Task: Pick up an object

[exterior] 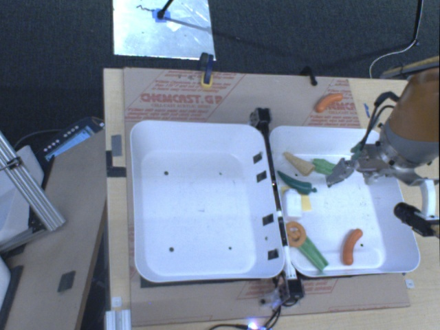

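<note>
right bin (405, 253), near to far: a sausage (350, 246) and a green pod (313, 251) are lying nearest, beside an orange ring (296, 234); a yellow block (295, 203) and a tan wedge (298, 162) are lying farther back. end effector (338, 172) is hovering above, grasp state indiscernible.

Colours on the bench

Two white bins (199, 143) sit on tan cardboard (179, 98) printed with red lettering. The right bin (399, 253) holds an orange sausage (351, 245), green pods (313, 252), a tan wedge (299, 162) and an orange ring (295, 234). The arm (418, 112) is orange and grey.
</note>
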